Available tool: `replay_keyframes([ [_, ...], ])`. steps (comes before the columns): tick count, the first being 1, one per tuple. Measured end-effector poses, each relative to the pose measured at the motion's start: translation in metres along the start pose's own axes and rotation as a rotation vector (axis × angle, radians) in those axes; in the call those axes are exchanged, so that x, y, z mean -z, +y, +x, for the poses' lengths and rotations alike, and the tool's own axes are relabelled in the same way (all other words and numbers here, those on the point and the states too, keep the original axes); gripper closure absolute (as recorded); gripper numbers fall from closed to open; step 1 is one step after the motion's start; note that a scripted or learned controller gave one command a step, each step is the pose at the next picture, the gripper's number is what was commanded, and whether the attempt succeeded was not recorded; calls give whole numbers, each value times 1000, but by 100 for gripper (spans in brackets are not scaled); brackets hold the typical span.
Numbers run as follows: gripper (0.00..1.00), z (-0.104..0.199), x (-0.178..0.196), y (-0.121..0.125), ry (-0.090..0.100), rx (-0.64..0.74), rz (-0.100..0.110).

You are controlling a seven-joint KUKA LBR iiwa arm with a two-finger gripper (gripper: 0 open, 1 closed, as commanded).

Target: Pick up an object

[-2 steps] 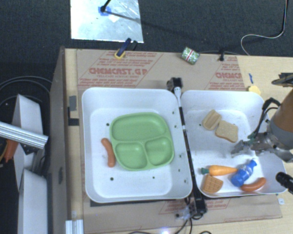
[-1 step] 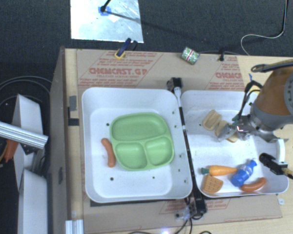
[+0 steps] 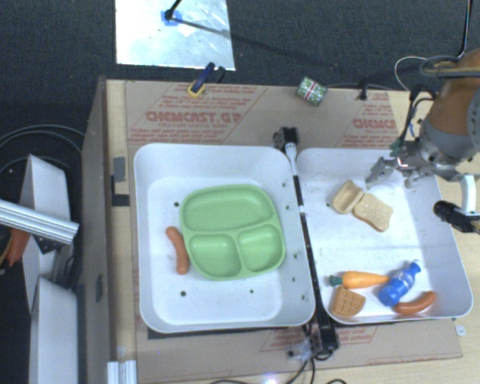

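I see two toast slices [image 3: 362, 205] lying in the right bin [image 3: 444, 254], touching each other, near its back. Just beside them to the right hangs my hand [image 3: 394, 169], fingers spread and pinching nothing, over the bin's back edge. The arm [image 3: 456, 110] bends in from the right, orange band uppermost. Carrot [image 3: 363, 279], blue bottle [image 3: 398, 285], sausage [image 3: 416, 303] and waffle [image 3: 348, 302] crowd the front.

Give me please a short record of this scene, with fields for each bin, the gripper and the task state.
left bin: green divided plate, sausage beside it
right bin: two bread slices, carrot, waffle, blue bottle, second sausage
gripper: over the right bin's far side, near the bread slices, nothing seen between its fingers
task state: no object picked up yet
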State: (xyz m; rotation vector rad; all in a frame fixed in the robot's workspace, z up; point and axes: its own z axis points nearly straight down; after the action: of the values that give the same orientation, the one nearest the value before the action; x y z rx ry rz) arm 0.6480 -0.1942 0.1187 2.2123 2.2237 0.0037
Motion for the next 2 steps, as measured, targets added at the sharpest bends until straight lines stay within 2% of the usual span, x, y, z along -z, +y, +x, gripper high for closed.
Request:
replay_keyframes([
  [1,0,39,4,-30,2,1,3],
  [2,0,52,-26,-44,1,-2,2],
])
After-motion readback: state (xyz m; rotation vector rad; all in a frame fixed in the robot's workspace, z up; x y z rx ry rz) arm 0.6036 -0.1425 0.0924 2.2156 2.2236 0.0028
